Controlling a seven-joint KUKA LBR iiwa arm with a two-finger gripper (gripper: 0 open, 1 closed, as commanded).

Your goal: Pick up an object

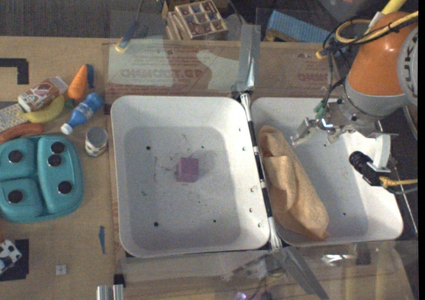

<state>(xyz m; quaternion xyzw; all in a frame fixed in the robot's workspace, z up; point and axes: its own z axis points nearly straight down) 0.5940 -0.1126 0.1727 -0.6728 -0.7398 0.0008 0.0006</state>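
A small purple block lies flat near the middle of the left bin. A crumpled tan cloth stretches along the left side of the right bin, against the wall between the bins. My gripper hangs over the upper part of the right bin, just right of the cloth's top end. Its fingers are spread open and nothing sits between them. The orange band of the arm is above it at the right.
A black fitting with a yellow cable hangs from the arm over the right bin. Left of the bins lie a teal tray, a small can, a blue bottle, a carrot toy and other toys.
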